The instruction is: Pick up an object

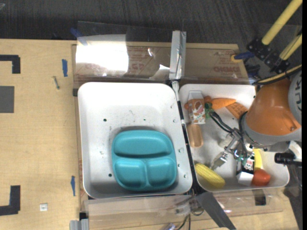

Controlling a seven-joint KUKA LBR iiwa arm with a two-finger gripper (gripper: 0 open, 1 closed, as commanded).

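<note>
Candidate objects lie in the right bin [283,182]: a yellow corn cob [209,175] against the front-left corner, a tan cylinder [194,134] along the left wall, a small printed carton [196,110] and an orange carrot [221,103] toward the back, a red-and-white item [255,177] at the front right. The gripper [226,153] is low inside this bin, near the middle of the floor, just beside the corn cob but apart from it. Its fingers [219,160] look slightly spread, with nothing seen between them — no grasp confirmed.

Judgement: the corn is the nearest target. A sound pick calls for centring the fingers across its narrow width, clear of the bin wall, and closing before lifting.

The left bin [91,109] holds a teal divided tray [144,158]; both bins sit on the table [33,128].
</note>
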